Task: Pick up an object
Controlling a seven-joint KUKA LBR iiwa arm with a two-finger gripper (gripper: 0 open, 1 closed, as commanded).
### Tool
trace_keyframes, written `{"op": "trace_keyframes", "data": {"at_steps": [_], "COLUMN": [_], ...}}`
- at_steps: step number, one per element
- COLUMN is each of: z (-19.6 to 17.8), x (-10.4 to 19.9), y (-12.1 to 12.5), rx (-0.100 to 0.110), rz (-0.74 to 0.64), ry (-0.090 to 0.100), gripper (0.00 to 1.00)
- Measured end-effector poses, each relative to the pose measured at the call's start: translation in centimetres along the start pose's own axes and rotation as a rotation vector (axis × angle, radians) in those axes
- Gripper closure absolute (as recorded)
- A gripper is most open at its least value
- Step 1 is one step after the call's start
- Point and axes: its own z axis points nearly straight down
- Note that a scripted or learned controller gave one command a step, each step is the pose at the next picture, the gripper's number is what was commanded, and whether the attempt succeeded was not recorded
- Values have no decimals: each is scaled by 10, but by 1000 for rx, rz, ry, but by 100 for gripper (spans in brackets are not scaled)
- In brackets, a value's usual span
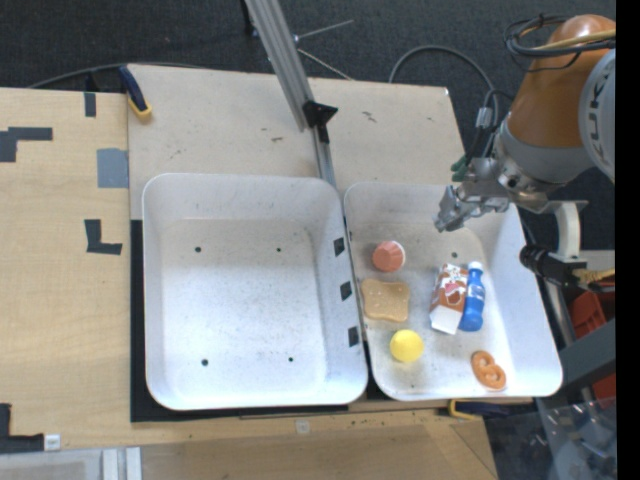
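Gripper (452, 211) hovers over right bin (420, 200), upper part; jaw state: cannot tell. Ball (406, 345), toast (386, 299), carton (451, 299), bottle (473, 297), pretzel (489, 369) lie below. Risk: carton and bottle touch, so descent may nudge both or pinch neither.

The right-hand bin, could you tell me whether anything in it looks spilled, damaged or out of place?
Nothing stands out. The right bin holds a pink ball, bread slice, yellow ball, carton, blue bottle and pretzel, all lying loose and intact. The claw hovers over the bin's far end.
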Motion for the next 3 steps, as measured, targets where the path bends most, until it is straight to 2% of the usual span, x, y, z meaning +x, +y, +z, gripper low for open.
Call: {"op": "trace_keyframes", "data": {"at_steps": [1, 2, 3], "z": [-2, 13, 9], "x": [57, 107, 157], "y": [13, 23, 21], "rx": [3, 6, 5], "rz": [-5, -5, -5], "ry": [2, 1, 2], "gripper": [100, 100, 100]}}
